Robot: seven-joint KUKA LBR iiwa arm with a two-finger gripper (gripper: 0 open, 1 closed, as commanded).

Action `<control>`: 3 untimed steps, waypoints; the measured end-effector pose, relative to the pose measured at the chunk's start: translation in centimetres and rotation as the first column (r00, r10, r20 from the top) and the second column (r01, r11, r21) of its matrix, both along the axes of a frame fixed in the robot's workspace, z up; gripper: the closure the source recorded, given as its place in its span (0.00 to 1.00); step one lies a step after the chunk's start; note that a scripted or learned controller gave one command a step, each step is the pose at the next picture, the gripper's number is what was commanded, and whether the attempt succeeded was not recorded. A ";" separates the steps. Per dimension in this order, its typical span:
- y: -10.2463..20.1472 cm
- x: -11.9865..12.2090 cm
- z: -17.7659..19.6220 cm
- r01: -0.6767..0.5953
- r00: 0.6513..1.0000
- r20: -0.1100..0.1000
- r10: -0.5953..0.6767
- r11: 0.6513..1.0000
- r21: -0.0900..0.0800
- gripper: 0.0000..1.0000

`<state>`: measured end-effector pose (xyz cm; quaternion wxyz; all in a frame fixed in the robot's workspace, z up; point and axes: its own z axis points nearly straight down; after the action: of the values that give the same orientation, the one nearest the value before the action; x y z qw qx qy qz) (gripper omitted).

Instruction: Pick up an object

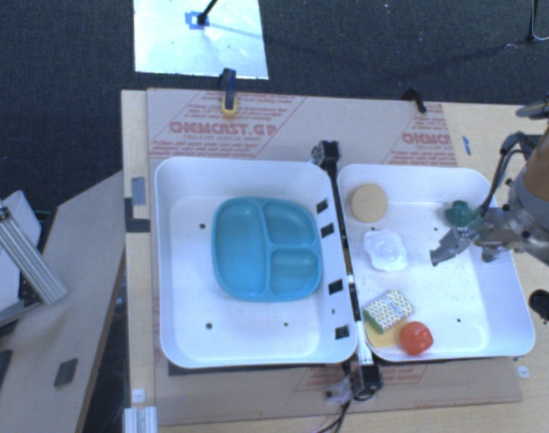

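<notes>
My gripper hangs over the right part of the right bin. It is open, and only white bin floor shows between its fingers. A small green object lies just above the gripper, close to the left finger. Left of the gripper sits a white crumpled object. A tan round disc rests in the bin's far left corner. Near the front edge lie a colourful patterned box, a yellow piece under it, and a red ball.
The left bin holds a blue divided plate. A black divider with clips runs between the bins. The arm's grey body comes in from the right edge.
</notes>
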<state>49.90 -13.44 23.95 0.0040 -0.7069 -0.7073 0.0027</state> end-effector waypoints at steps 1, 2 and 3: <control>0.0 0.2 0.5 -0.003 1.000 0.012 0.003 1.000 -0.002 0.00; -0.1 1.0 -3.9 -0.001 1.000 0.009 0.001 1.000 -0.002 0.00; -0.2 0.6 -8.2 0.000 1.000 0.007 0.000 1.000 -0.001 0.00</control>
<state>50.53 -13.61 15.79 0.0012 -0.7068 -0.7074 0.0006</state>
